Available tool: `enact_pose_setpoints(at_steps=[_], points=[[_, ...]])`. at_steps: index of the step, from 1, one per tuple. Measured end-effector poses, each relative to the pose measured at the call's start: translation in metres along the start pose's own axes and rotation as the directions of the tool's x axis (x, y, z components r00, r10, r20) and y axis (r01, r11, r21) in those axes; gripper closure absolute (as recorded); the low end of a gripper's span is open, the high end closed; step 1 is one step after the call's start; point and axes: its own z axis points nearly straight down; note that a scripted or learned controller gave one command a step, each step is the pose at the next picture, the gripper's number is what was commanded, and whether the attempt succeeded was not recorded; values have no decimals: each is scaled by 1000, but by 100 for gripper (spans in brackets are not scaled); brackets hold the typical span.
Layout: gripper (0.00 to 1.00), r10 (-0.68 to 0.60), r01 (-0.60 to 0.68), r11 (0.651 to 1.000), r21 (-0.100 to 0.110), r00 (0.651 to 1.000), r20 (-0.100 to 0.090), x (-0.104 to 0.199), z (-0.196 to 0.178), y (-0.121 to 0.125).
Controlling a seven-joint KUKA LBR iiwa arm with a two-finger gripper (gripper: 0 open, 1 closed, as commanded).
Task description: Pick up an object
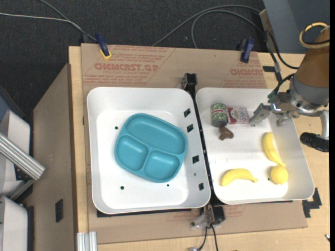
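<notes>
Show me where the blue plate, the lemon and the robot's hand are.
blue plate [151,153]: camera view, on the divider ridge at its middle.
lemon [279,175]: camera view, centre of its peel.
hand [270,116]: camera view, midway between its two fingertips.

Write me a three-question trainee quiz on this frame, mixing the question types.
1. True or false: the teal plastic divided plate lies in the left white bin.
2. How many yellow plastic bananas lie in the right white bin?
3. Which is nearest the claw? A) the small brown lump B) the green can with a red-and-white label C) the yellow lemon-shaped toy

Key: 1 true; 2 two, one at the bin's front, one by its right side; 3 B.
</notes>
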Motion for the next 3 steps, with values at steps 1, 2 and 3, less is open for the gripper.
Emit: enact_pose_setpoints(at_steps=[1,2,3], points=[[0,-2,2,1000,0,1000,0,3,44,6],[0,-1,1,1000,-1,1000,0,4,72,6],[100,-2,2,1000,-4,1000,1,4,60,7]])
